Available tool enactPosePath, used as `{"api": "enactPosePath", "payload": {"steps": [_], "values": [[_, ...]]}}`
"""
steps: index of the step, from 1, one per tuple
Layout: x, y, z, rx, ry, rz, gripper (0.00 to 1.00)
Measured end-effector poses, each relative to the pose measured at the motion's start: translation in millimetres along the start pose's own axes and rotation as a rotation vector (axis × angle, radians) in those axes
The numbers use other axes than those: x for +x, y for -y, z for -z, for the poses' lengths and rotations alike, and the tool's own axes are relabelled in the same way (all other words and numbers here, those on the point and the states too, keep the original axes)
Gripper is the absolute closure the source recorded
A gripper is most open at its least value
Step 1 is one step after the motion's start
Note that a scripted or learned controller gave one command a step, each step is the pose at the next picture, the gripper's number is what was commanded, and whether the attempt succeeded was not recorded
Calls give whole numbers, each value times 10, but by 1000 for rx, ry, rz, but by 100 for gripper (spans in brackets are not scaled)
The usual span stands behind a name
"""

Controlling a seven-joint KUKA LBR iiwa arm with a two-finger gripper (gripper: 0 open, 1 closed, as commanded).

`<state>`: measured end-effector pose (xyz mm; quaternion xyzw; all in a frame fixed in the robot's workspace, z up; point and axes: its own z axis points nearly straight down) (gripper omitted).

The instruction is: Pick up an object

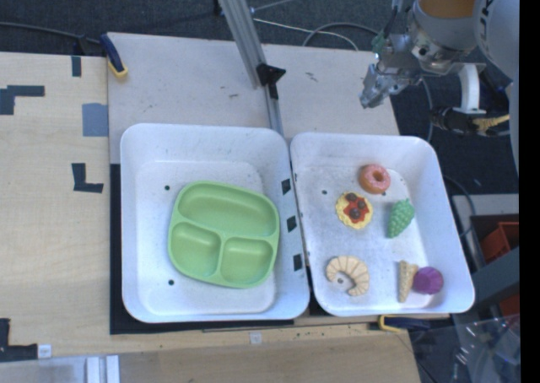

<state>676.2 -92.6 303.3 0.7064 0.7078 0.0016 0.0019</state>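
Donut [375, 178] in rt bin, well below pincer [375, 93]

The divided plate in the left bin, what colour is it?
Light green. The divided plate shows plainly in the camera view, lying in the left bin.

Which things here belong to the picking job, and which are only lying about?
Belong to the job:
- hand, above the right bin's far edge
- donut
- small pizza
- green bumpy piece
- croissant
- ice-cream cone with purple top
- right bin holding them

Just lying about:
- green divided plate in the left bin
- metal pole
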Motion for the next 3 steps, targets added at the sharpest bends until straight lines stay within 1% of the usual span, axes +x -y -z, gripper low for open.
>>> {"api": "enactPosePath", "payload": {"steps": [1, 2, 3], "values": [[440, 99, -224, 7, -1, 2, 100], [1030, 231, -273, 8, -2, 5, 100], [1475, 397, -476, 9, -1, 3, 100]]}}
